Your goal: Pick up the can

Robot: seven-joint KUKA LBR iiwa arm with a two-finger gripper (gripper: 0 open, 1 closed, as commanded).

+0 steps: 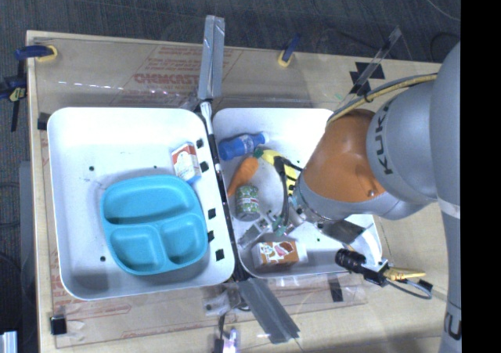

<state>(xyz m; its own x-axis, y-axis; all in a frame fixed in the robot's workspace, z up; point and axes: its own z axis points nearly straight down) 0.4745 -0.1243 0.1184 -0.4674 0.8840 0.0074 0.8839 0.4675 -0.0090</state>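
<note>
We're over the can (248, 200) in the right bin (313, 120): light, stiff, slick metal, so grip its round sides. Hand (275, 225) spread: can't tell.

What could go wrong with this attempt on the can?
1. The can lies crowded between the carrot and the carton, so a neighbour may get grabbed or shoved.
2. The gripper sits beside the can, not over it, so it may close off-centre and the can could roll away.
</note>
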